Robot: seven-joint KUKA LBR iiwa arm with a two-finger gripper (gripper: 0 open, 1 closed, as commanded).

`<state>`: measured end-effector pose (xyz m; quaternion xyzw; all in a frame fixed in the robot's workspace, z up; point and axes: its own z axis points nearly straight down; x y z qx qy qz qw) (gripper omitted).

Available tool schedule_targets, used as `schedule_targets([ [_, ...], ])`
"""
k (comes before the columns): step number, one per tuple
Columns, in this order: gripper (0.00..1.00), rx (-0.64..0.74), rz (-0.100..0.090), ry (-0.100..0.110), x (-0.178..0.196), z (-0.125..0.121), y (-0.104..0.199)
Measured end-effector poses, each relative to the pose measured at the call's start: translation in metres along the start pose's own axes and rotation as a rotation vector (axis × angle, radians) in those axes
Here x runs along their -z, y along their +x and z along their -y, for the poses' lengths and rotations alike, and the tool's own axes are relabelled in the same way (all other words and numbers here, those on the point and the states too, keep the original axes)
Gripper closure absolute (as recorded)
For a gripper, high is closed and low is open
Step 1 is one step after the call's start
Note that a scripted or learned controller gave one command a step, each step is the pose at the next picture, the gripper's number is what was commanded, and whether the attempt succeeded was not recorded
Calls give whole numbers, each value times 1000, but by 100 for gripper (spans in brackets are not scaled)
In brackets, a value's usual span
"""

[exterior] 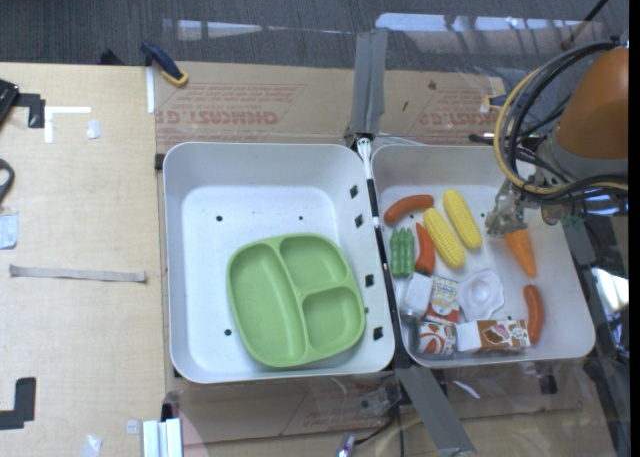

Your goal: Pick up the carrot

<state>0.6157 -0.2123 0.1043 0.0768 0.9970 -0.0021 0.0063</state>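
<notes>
In the right bin (575,330), toward its three o'clock wall, I see the carrot (520,250), orange, its thick end uppermost and its tip pointing down toward five o'clock. The gripper (503,215) sits just at the carrot's eleven o'clock, its metal tips close by or touching the carrot's thick end; I cannot tell from this angle how wide the claw stands, nor whether it has anything in it. At nine o'clock from the carrot lie two corn cobs (452,227) side by side, slanted. Past them a red sausage (408,208) lies near the bin's twelve o'clock wall. A second red sausage (534,313) lies at six o'clock from the carrot, apart from it. Small food packets (478,335) crowd the bin's six o'clock edge. The left bin (200,185) holds a green divided plate (295,297).
</notes>
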Motion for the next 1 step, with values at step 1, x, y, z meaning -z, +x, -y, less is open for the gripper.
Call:
schedule_targets([
  [1, 100, -449, -11, 0, 57, -48, 39],
])
